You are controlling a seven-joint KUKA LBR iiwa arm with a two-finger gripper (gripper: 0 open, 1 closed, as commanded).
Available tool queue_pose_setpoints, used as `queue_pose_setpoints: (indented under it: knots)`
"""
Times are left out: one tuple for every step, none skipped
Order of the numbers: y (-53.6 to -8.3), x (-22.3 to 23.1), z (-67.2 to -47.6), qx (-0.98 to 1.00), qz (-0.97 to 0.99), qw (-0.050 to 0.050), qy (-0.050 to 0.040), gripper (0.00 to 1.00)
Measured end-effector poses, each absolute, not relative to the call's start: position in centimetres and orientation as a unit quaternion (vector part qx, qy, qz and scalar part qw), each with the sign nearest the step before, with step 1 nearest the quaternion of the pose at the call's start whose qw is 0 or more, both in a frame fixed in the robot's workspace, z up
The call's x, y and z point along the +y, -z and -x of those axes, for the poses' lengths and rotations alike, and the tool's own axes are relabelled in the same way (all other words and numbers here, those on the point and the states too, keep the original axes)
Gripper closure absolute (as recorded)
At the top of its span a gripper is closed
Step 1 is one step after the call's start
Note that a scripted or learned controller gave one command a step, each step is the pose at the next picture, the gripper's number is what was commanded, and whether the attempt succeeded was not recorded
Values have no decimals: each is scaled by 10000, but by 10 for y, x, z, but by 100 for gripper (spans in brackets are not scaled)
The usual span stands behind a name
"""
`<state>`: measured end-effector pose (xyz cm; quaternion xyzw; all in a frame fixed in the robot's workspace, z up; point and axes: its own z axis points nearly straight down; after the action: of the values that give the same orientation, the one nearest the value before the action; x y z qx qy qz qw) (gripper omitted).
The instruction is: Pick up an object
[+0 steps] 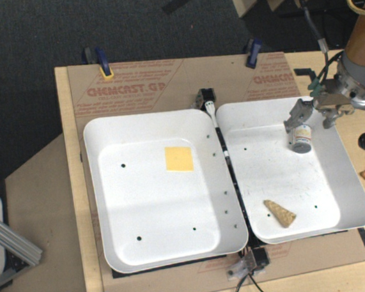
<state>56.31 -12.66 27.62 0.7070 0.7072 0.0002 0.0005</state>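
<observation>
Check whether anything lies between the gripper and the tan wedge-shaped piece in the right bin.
Nothing visible does. The gripper hangs over the far part of the right white bin, next to a small grey cylinder. The tan wedge-shaped piece lies nearer the front, with only bare bin floor between. The yellow square is in the left bin.

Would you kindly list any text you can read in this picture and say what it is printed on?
"CHEMCAST GP": red print, repeated, on the brown protective sheet beneath the two bins, clearest behind the left bin.
The copy behind the right bin is partly cut off.
The smaller red lines below each are too blurred to read.
</observation>
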Motion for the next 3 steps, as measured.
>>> queue_pose_setpoints:
  knots:
    - [-287, -127, -564, 7074, -7068, 19, -9, 100]
    - [-243, -25, -583, 7103, -7039, -29, 6, 100]
    - [-356, 25, -630, 7092, -7049, 51, -53, 100]
